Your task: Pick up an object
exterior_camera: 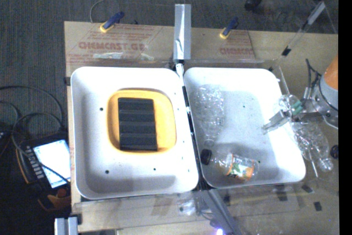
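Over right bin's (286, 118) edge, jaws (280, 118), bottle (234, 164) below.

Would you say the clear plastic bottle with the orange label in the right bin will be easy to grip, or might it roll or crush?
The clear plastic bottle lies on its side, so a push would probably roll it. It looks see-through and thin-walled, so likely light and apt to buckle under a squeeze. Its smooth plastic may also slip.

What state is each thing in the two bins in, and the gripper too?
Yellow tray with black insert: lying flat in left bin.
Clear plastic bottle: on its side, right bin.
Small bottle with orange label: on its side, right bin.
Gripper: over right bin's edge, holding nothing visible.
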Available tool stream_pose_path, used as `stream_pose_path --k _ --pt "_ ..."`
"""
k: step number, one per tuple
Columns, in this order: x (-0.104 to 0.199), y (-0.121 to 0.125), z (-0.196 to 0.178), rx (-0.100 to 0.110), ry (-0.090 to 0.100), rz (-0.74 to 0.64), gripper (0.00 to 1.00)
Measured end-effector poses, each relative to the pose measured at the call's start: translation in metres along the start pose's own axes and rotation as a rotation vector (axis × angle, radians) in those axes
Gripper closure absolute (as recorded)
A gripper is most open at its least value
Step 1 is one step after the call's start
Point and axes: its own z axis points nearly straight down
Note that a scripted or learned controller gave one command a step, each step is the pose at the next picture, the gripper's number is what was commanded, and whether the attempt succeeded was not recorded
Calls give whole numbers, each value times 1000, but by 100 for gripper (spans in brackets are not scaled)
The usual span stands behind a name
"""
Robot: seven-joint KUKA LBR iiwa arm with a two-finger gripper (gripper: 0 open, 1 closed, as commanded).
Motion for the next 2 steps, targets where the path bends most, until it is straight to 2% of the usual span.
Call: stream_pose_path --k 1,2 --pt "57 6 142 -2 4 -153 0" --pt "22 25 151 -12 4 -104 0"
